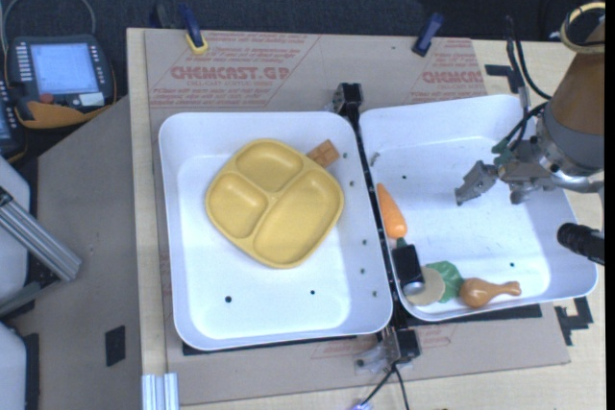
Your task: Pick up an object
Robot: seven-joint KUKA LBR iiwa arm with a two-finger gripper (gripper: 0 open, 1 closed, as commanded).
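My gripper [497, 188] hangs over the right side of the right bin [452, 125], open, with nothing between its fingers. The white floor under it is bare. An orange carrot [390, 211] lies along this bin's left wall. At the front left corner sit a black block [406, 265], a green piece [445, 276] with a tan disc [430, 288] on it, and a brown drumstick [487, 289]. All of these lie to the left of and in front of the gripper, apart from it.
The left bin [192, 254] holds a yellow divided plate [276, 203] with a small brown block [323, 153] at its far right edge. A black divider bar [370, 197] runs between the bins. The arm's orange band [583, 86] comes in from the right.
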